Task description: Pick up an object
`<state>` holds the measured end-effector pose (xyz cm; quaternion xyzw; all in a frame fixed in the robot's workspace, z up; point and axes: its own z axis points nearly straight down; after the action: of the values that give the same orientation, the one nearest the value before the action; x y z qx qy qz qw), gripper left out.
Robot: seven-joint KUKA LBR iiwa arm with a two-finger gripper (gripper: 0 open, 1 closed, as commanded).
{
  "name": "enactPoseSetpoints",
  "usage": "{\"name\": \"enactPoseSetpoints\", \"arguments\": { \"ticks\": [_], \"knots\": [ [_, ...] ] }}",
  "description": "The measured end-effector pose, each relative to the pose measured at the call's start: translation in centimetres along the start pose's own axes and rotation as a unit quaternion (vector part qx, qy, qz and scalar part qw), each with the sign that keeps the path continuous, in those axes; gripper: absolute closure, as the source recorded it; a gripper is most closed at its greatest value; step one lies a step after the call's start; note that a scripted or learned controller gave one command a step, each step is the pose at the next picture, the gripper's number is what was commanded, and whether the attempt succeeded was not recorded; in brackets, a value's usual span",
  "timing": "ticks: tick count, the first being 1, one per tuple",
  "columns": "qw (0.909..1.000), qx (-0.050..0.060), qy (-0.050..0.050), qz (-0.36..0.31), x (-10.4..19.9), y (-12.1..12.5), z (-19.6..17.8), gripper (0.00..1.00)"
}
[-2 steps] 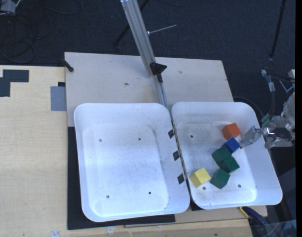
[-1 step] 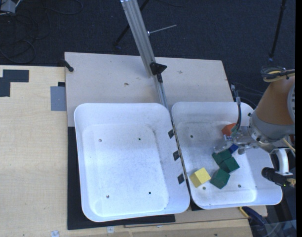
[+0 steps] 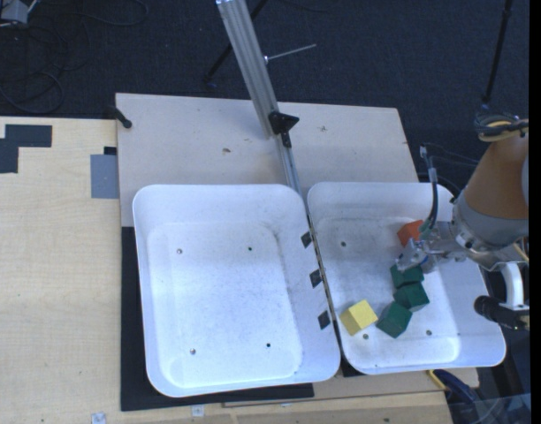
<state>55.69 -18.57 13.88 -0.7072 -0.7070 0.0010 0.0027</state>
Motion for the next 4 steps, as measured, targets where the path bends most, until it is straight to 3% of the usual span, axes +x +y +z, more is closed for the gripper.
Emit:
{"name": "enactPoseSetpoints", "arguments": {
  "ticks": [1,2,3,4],
  "knots": [
    [1.0000,-0.005,0.000,-0.004,8.6,0.2,-9.7,1.00],
    [1.0000,-0.004,-0.006,0.005,16.2,-0.2,-6.0,1.00],
    [1.0000,0.001,-0.002,0.004,10.0,-5.0,-5.1,1.00],
    [1.0000,-0.001,-0.001,0.003,10.4,-4.8,-5.1,0.00]
  ]
}}
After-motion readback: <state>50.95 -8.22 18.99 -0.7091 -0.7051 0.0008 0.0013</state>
